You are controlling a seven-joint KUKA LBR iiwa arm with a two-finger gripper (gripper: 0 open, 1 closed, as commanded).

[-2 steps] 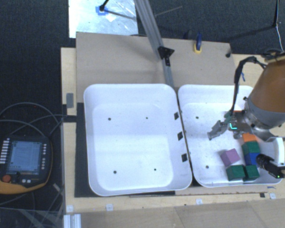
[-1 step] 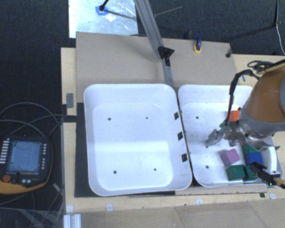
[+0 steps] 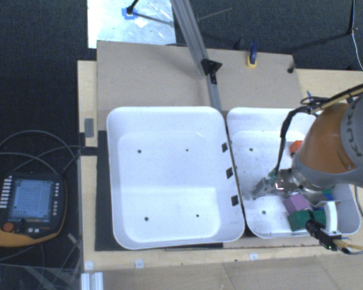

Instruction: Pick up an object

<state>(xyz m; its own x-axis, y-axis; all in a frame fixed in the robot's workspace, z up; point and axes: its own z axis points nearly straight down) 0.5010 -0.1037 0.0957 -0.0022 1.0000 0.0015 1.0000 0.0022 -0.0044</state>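
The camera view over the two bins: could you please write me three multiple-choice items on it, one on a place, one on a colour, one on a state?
1. Which bin is the gripper over?
A. the left bin
B. the right bin
C. neither

2. What colour is the band above the arm's wrist?
A. blue
B. orange
C. white

3. How do the purple block and green block lie?
A. side by side in the right bin
B. in separate bins
C. on the floor

Answers: 1 B, the gripper hangs above the right bin. 2 B, the orange band is plain. 3 A, both blocks lie together at that bin's near edge.
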